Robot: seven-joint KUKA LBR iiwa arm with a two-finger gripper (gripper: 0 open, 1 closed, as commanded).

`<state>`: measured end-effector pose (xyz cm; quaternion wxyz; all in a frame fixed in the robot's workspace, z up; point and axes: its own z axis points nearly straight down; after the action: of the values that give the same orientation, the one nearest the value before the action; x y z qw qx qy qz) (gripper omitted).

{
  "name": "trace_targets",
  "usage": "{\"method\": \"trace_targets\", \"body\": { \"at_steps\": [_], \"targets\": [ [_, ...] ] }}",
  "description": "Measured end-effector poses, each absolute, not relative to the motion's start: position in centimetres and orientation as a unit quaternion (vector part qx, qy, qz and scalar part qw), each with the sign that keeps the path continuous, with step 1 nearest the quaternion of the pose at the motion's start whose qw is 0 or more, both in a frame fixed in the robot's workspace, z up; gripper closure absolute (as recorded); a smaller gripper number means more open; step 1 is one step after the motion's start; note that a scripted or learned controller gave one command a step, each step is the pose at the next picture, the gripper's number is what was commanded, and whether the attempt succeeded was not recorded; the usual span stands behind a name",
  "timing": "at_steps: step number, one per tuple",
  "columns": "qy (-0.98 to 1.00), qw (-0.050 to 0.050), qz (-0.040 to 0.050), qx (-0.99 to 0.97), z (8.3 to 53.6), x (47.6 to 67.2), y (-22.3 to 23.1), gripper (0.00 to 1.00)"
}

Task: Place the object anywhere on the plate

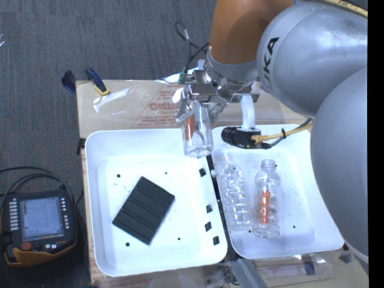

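Beneath the bench, dark grey carpet [120, 35] covers the floor; a teach pendant [37, 222] lies at lower left; two white bins sit side by side, left bin [99, 161], right bin [303, 233]; a black ridged plate [144, 210] lies in the left bin; two clear plastic bottles [267, 200] lie in the right; the gripper [198, 122] grips a clear bottle [197, 138] above the bins' shared edge, apart from the plate.

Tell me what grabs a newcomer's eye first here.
The big grey arm with its orange band fills the upper right, its tool holding a clear bottle above the bins' divide. A black plate lies in the left bin, and two clear bottles lie in the right bin.
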<state>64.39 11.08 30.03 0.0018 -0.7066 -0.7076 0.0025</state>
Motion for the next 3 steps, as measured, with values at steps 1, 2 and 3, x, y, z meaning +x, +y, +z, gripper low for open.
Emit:
{"method": "trace_targets", "body": {
  "at_steps": [1,2,3],
  "targets": [
    [-0.761,0.003,0.0049,-0.649,22.7,56.0,17.4,1.0],
    [-0.759,0.005,0.008,-0.651,23.3,56.0,17.2,1.0],
    [-0.827,0.004,0.004,-0.562,18.9,51.9,14.4,1.0]
  ]
}}
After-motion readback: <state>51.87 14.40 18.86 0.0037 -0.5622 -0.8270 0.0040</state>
